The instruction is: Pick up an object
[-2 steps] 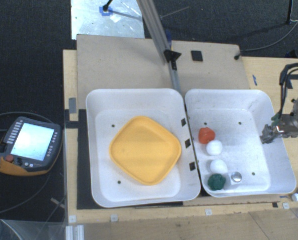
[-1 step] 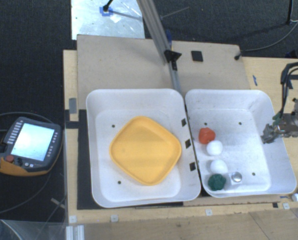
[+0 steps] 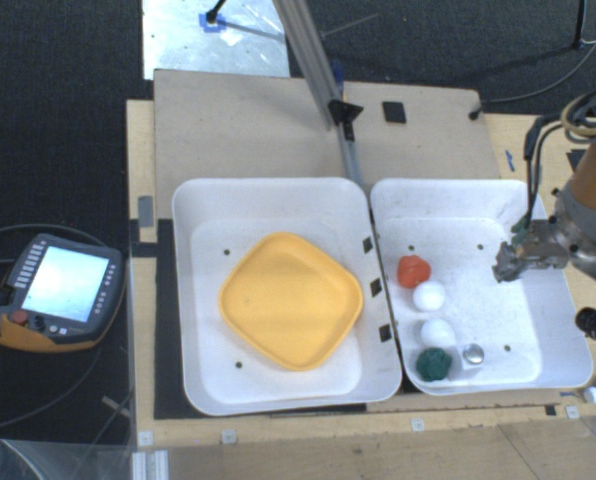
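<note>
Yellow plate lies in the left bin. The gripper hovers over the right bin, perhaps empty; whether it is closed, I cannot tell.

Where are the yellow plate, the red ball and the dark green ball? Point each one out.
yellow plate (image 3: 291,299): camera view, on the middle of its face.
red ball (image 3: 413,271): camera view, on its top.
dark green ball (image 3: 435,364): camera view, on its centre.
</note>
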